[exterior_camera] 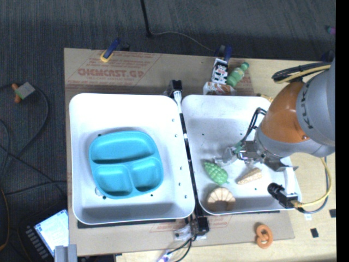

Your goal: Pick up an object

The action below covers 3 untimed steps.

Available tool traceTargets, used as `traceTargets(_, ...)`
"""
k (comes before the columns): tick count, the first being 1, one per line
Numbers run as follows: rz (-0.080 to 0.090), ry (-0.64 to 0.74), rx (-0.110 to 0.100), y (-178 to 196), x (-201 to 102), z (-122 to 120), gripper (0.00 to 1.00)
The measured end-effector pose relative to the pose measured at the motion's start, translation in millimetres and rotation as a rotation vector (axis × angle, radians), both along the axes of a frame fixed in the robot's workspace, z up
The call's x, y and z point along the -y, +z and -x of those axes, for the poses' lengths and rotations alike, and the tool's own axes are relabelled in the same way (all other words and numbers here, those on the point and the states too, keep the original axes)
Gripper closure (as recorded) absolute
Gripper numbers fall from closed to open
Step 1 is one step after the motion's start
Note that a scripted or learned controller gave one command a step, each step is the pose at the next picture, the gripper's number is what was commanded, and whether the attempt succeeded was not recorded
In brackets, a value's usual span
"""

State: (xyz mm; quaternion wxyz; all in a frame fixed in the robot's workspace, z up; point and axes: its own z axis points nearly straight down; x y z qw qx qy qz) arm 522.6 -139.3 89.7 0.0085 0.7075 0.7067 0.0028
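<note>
In the right bin [218,113] lie three small objects: a green knobbly piece [216,173], a tan wedge [249,175] and a brown ridged shell-shaped piece [220,198]. My gripper [238,154] hangs low over the bin's middle, just above and between the green piece and the tan wedge. Nothing shows between its tips. The orange wrist band [283,119] and grey arm reach in from the right.
The left bin [82,146] holds a blue divided tray [126,163]. Behind the right bin stand a green bottle [236,74] and a small packet [218,79]. An orange pretzel-like item [264,234] lies on the bench in front.
</note>
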Motion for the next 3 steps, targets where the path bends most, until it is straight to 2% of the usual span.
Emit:
traceTargets(1, 0.003, -0.002, 0.0, 9.8, 1.4, 0.1, 1.0)
traceTargets(2, 0.003, -0.002, 0.0, 9.6, 1.3, 0.2, 0.0)
traceTargets(3, -0.003, 0.0, -0.009, -1.7, -30.5, -3.0, 0.0)
